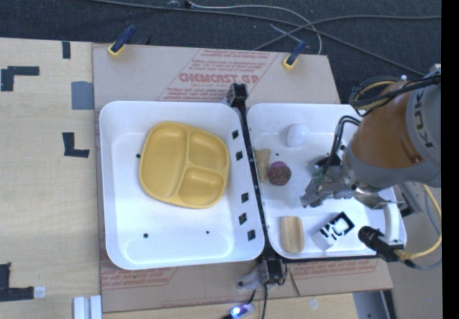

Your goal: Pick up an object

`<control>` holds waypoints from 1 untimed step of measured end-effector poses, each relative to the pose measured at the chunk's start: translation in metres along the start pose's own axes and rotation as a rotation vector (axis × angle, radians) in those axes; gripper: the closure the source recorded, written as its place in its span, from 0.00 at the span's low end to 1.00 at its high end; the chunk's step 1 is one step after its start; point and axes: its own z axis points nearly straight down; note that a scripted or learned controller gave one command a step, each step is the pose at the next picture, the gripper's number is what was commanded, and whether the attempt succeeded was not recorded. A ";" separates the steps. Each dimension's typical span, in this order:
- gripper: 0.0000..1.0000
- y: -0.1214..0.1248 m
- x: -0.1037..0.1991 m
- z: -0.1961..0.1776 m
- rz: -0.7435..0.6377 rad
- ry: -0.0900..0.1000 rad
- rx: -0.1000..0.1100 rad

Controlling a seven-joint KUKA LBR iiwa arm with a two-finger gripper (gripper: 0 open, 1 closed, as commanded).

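Tan block (290, 233) lies nearest, in the right bin (373, 256). Our gripper (315, 192) hovers right of the maroon ball (278, 173); grip state undeterminable. Risk: the ball rolls if nudged off-centre.

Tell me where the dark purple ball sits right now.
The dark purple ball lies in the right bin, near its left wall, just right of a small tan block, with the gripper to its right.
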 end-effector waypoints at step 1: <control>1.00 0.005 0.004 -0.043 0.000 -0.002 -0.007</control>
